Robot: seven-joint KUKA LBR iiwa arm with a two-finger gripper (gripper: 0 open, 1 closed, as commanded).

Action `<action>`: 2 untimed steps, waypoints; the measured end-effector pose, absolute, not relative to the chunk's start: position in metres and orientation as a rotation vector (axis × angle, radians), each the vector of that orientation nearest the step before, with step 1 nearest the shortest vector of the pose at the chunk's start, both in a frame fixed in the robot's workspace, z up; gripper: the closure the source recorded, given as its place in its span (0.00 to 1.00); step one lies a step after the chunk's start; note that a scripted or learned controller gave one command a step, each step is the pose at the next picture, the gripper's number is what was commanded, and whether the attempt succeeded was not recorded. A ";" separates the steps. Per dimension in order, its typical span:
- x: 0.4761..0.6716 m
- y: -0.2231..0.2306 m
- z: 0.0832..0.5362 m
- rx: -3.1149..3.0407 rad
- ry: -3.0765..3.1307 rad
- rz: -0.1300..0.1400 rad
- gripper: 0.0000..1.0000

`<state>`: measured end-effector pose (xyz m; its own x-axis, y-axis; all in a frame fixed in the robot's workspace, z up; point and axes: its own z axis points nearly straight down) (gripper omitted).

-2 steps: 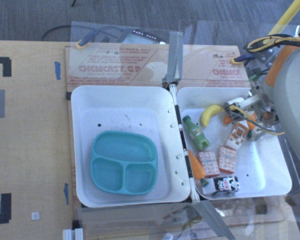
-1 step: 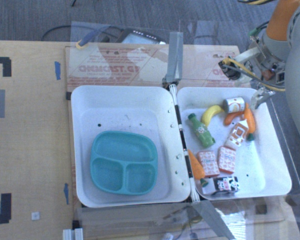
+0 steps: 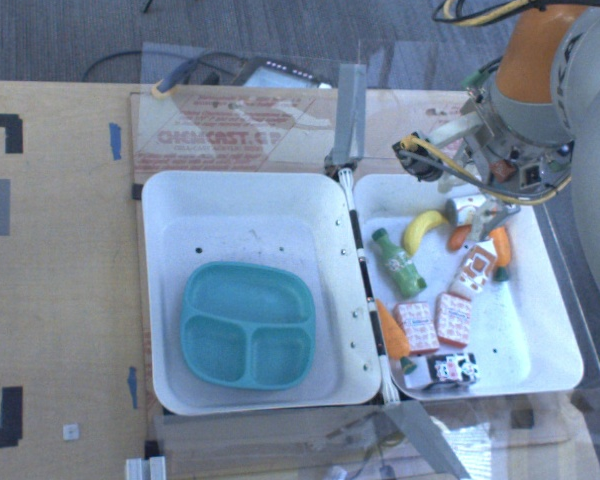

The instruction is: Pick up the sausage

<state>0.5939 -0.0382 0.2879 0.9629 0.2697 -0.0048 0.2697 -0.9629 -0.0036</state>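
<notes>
Sausage, a small reddish-orange stubby cylinder, is lying in the shallow white right-hand bin, just right of the yellow plastic banana and touching or nearly touching the gripper, which is hanging directly over it from the upper right. Its long axis seems to be running slantwise, lower left to upper right, though the tooling is covering part of it. Whether the gripper is closing on anything I cannot tell. An orange plastic carrot is sitting just right of the sausage, crowding the approach.
</notes>
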 end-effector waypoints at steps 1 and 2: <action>0.628 0.067 0.291 -3.110 -0.439 0.001 1.00; 0.619 0.197 0.287 -3.117 -0.393 0.001 1.00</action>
<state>0.6192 0.1965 0.2874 0.9687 0.2482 -0.0005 0.2482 -0.9687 -0.0002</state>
